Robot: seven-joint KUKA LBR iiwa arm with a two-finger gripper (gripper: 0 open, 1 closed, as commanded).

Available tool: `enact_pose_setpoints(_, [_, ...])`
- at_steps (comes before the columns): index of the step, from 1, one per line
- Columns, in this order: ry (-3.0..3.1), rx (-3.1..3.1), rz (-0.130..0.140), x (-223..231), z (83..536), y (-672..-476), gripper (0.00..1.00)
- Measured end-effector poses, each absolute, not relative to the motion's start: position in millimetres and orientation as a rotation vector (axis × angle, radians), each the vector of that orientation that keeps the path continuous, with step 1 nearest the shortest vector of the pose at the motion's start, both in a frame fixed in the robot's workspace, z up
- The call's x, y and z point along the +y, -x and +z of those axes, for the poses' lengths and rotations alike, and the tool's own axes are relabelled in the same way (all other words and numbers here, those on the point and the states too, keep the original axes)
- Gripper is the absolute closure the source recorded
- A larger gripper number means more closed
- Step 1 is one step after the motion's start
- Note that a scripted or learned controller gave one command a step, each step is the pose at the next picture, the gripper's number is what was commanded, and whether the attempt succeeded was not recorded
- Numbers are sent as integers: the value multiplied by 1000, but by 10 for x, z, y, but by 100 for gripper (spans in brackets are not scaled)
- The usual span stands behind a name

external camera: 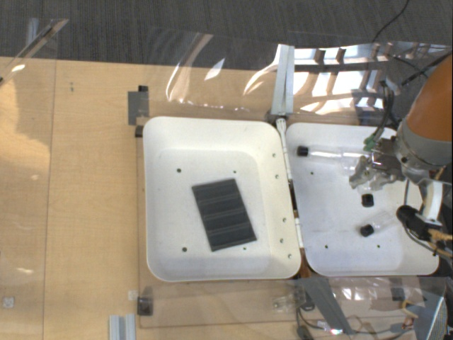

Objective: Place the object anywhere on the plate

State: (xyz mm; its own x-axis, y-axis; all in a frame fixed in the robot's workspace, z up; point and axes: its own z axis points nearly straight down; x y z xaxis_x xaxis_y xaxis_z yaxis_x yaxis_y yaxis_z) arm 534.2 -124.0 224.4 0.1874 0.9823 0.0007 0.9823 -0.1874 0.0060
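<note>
Here, the arm reaches over the right bin while a dark ridged plate lies in the left bin.

The pale wooden worktop carries 2 white bins side by side: the left bin holds the dark ridged plate, lying flat and turned at a slant near its middle. The right bin holds 3 small black objects, too small to identify: 1 near its upper left corner, 1 just below the hand, 1 lower down. The arm is cut off at the right edge. Its hand is a blurred metallic cluster over the bin; whether it is released or clenched, I cannot tell.
</note>
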Motion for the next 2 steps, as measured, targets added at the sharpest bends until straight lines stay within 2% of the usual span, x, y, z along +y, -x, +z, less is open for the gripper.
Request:
enact_pose_setpoints(1, [-2354, 2077, 4, -312, 1929, -5598, 100])
enact_pose_setpoints(2, [-1645, 2674, 5, 240, 1847, -5161, 100])
